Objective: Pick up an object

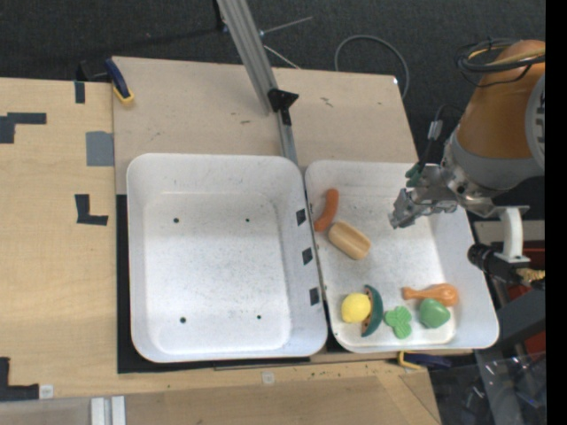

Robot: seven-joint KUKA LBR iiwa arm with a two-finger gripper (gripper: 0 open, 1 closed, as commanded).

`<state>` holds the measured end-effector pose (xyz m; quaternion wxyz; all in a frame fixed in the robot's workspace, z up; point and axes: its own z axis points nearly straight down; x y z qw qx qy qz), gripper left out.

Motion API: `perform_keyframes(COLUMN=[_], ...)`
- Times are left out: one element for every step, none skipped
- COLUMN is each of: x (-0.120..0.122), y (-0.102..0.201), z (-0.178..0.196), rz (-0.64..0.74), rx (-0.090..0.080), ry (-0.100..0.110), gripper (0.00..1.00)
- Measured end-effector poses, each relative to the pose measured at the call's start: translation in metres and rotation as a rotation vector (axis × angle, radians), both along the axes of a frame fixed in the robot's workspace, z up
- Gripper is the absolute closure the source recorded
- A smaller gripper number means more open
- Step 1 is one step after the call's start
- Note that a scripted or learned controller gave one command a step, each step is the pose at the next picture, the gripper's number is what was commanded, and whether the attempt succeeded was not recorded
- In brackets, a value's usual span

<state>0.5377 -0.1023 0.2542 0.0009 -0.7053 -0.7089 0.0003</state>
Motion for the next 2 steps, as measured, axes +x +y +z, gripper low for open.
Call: perform_keyframes(x=[0.018, 0.022], y=[0.058, 0.116], z=[-0.002, -0.002], rz=[0.002, 0.003], rx=[0.000, 0.001], ry=[-0.001, 0.000], gripper=[1.00, 1.00])
